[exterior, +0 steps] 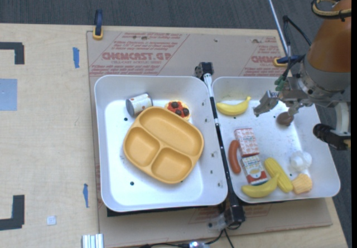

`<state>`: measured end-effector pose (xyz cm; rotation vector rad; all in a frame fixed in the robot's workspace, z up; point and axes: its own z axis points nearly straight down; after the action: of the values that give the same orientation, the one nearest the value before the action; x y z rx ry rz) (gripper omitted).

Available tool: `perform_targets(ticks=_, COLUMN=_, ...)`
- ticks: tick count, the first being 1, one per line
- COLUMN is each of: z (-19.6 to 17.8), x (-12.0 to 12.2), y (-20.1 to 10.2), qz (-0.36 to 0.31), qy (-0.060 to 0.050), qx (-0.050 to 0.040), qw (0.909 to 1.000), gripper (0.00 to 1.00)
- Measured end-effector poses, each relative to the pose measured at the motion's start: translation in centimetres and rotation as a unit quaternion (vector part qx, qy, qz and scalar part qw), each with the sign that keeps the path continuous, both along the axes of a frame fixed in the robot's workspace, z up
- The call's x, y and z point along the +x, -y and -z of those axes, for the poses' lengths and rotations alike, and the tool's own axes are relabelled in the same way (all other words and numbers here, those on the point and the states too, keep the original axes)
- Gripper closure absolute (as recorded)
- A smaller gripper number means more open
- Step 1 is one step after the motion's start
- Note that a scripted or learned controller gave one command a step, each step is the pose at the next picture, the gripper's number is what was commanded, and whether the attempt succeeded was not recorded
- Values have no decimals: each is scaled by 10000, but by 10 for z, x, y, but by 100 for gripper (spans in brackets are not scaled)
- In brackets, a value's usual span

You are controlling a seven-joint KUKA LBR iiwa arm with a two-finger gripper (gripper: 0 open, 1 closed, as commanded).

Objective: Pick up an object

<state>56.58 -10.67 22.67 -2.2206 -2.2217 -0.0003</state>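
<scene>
My gripper hangs over the upper middle of the right bin, at the end of the grey arm with the orange band. Its fingers are spread apart with nothing between them. A yellow banana lies just left of it, near the bin's top left corner. Below lie a snack box, a small carton, a red sausage, a second banana, a corn cob, a cheese wedge and a pale clear piece.
In the left bin sit a yellow divided plate, a silver can on its side and a small berry tart. A black divider bar runs between the bins. Cables trail from the arm at right.
</scene>
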Motion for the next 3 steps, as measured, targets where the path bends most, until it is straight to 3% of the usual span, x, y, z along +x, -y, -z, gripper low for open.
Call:
perform_targets(ticks=1, z=130, x=-56, y=19, qz=6, qy=39, qx=-7, qw=10000, gripper=0)
perform_targets(ticks=2, z=138, x=-21, y=-13, qz=6, qy=47, qx=-10, qw=10000, gripper=0)
perform_targets(ticks=3, z=137, x=27, y=-9, qz=0, qy=46, qx=-5, qw=10000, gripper=0)
